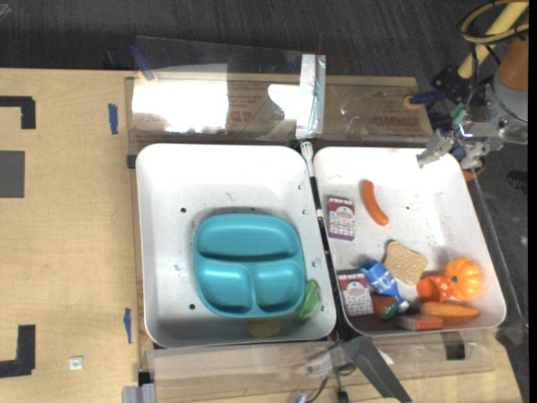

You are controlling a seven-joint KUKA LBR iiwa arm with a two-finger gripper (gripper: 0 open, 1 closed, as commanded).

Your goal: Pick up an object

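Camera view, teal tray (247, 263) in left bin (159, 175), toy food in right bin (436, 200)

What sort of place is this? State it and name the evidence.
Probably a robot-grasping lab bench: two shallow white plastic bins side by side on a plywood benchtop, toy food such as an orange plastic pumpkin, and loose cabling.

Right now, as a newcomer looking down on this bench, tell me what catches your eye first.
The teal divided tray stands out, filling much of the left bin. Next comes the pile of toy food at the near end of the right bin, with an orange pumpkin brightest in it and a lone sausage lying apart, farther back. The gripper sits over the right bin's far right corner.
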